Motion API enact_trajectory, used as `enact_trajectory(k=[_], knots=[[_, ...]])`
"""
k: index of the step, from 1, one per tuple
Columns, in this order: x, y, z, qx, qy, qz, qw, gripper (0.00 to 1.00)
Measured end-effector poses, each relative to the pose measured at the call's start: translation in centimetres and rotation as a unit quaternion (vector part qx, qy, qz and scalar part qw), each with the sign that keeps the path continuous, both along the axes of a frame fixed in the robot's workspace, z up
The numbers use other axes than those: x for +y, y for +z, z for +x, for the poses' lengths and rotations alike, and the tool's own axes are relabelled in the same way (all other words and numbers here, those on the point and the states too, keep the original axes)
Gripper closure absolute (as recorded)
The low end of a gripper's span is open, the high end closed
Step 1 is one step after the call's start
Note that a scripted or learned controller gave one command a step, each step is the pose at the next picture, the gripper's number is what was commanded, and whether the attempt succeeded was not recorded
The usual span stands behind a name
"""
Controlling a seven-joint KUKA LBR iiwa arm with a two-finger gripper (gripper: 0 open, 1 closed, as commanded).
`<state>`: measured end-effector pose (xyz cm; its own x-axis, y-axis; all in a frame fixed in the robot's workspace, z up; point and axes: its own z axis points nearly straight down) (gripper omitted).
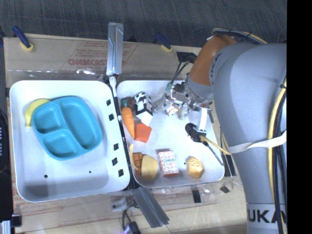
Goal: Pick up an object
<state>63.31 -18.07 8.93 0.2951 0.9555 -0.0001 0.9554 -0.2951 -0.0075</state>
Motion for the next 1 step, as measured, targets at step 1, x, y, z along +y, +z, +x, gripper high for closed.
enact_trajectory(k=[1], knots=[[2.7,9.43,-0.89,-0.003,-0.072,-0.0012,0.9974,0.0]])
